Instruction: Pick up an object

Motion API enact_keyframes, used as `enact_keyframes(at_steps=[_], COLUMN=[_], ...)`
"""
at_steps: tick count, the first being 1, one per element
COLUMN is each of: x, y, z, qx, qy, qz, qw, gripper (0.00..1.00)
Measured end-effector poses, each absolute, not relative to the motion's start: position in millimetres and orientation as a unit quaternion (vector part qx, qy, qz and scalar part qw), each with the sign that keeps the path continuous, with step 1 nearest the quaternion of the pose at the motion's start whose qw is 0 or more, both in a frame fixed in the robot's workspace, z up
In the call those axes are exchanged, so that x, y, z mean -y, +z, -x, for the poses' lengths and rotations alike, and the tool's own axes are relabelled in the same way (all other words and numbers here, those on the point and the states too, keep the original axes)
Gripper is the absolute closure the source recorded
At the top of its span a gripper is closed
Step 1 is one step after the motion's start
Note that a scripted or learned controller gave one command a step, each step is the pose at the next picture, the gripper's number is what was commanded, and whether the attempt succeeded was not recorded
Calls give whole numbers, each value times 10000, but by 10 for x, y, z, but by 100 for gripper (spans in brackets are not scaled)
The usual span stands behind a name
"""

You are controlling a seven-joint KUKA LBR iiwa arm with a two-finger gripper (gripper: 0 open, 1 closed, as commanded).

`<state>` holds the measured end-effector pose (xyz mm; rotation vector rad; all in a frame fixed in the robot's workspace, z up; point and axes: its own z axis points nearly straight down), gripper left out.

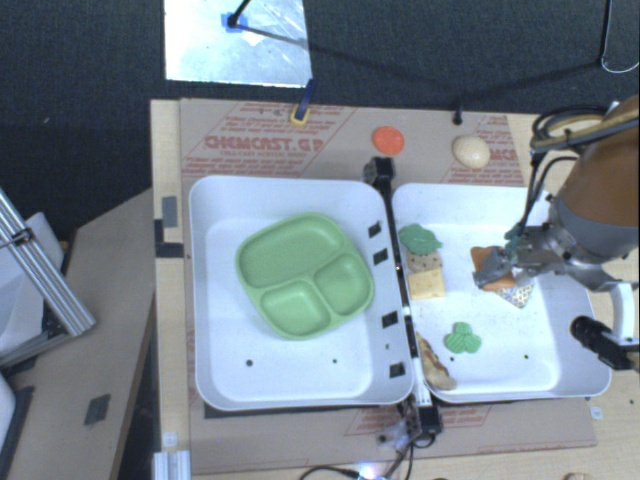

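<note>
In the right bin (540,363), my gripper (498,274) hangs low over the middle right, reaching in from the right. An orange piece (487,258) lies right against its upper left side. A small patterned orange-and-white piece (519,293) lies just below it. Further left are a green leafy toy (419,238), a pale yellow block (427,278), a green broccoli-like toy (462,338) and a brownish piece (435,363) by the bin's lower left corner. From this angle I cannot make out whether the gripper holds the orange piece.
The left bin (220,368) holds a green divided plate (303,273). A black divider (395,278) runs between the two bins. On the bench behind the bins are an orange disc (388,141) and a beige ball (471,151). The arm's cables (545,158) loop above the right bin.
</note>
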<state>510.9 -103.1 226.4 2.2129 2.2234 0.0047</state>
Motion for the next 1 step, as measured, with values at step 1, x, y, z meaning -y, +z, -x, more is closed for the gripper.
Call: enact_keyframes(at_steps=[1], x=[405], y=[2261], z=[-5180], qx=[-7111], qy=[15], qz=[-7031], qw=[-1], gripper=[100])
